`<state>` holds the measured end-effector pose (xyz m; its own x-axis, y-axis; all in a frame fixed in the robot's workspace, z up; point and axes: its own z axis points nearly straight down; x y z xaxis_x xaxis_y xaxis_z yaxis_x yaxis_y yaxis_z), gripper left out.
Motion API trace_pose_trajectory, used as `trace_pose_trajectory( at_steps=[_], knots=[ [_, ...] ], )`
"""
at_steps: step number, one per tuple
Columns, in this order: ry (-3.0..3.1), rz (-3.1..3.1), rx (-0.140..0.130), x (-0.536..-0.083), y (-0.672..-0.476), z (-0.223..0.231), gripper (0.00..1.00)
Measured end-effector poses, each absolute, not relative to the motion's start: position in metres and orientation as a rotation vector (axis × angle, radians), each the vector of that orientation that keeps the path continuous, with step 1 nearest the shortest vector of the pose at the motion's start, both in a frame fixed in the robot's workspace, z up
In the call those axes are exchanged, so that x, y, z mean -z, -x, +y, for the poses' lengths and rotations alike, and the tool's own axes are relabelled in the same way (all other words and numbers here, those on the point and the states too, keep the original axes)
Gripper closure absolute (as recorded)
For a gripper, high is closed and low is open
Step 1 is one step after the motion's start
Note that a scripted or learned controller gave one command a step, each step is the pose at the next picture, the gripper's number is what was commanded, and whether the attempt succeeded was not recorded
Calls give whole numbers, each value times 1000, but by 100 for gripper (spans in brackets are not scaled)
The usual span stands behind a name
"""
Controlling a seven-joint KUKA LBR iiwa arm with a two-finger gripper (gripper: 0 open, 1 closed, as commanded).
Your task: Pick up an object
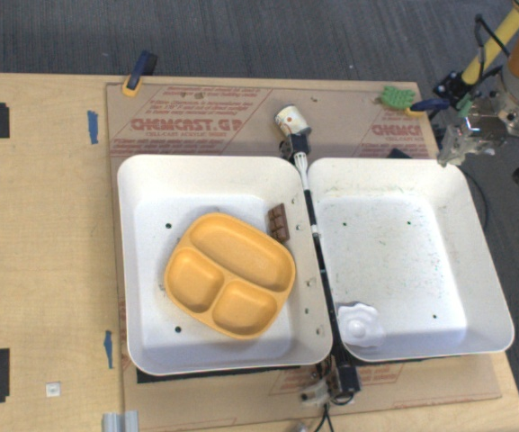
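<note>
On the bench, two shallow white bins are seen side by side from the fixed overhead camera. In the left bin point(142, 241), a yellow-orange divided tray point(230, 274) with three compartments is laid flat and turned at a slant, taking up most of the floor. A small dark brown block point(278, 222) is lodged just beside the tray's upper right corner, against the bin's right wall. In the right bin point(403, 241), a small white object point(361, 323) of rounded, lumpy shape is found in the near left corner, close to the wall shared with the left bin; its exact kind cannot be told. The floor of that bin is speckled with fine dark specks.

The gripper point(464, 142) is seen at the upper right, beyond the far right corner of the right bin and well apart from every object in the bins. Whether it is open or closed cannot be told, and nothing is seen held in it.

Behind the bins, a brown cardboard sheet point(196, 120) with red print is laid, a green clip point(394, 97) at its far right corner.
</note>
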<state>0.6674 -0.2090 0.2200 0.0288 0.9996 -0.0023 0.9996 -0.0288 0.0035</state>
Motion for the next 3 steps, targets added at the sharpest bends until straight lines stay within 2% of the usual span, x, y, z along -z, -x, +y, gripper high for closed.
trace_pose_trajectory(
  at_steps=[1, 2, 3],
  knots=[
    [-1737, 2611, -1, -223, -667, -222, 100],
    [-1732, 2607, -3, -235, -669, -222, 100],
    [-1886, 2513, -1, -214, -639, -171, 100]
  ],
)
